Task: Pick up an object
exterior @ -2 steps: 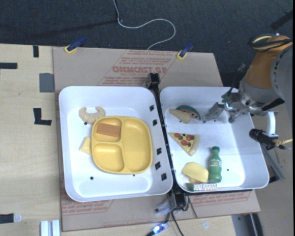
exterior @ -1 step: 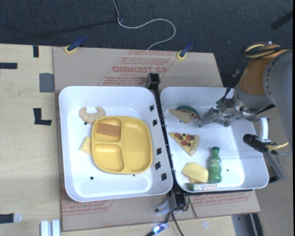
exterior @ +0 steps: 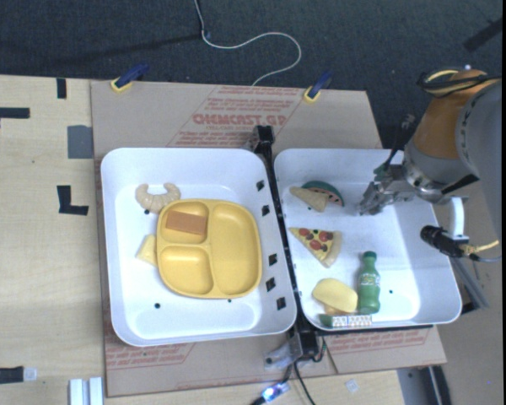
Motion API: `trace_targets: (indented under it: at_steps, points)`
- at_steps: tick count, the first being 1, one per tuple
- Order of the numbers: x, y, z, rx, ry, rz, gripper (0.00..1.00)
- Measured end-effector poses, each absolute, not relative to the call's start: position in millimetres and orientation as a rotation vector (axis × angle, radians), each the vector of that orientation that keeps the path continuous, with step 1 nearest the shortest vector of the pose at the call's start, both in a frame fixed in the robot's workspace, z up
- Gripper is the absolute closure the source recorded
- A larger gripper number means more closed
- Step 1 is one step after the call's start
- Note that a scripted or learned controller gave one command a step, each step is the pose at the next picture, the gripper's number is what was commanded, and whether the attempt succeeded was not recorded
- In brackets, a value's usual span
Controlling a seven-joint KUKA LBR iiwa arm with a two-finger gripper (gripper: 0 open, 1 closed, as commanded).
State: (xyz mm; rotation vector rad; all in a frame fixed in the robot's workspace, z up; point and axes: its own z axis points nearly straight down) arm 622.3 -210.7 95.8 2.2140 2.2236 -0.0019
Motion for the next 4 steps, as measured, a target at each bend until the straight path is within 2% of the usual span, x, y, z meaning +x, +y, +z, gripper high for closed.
trace_targets:
  at_steps: [1,3,4]
  points:
    - [615.3,-215.9,148.7,2.218,2.221,0.002,1.0]
    - [619.0,-215.6,226.5,2.218,2.222,0.002,1.0]
    - [591.4,-173.7,222.0,2.219,2.227,-0.002,1.0]
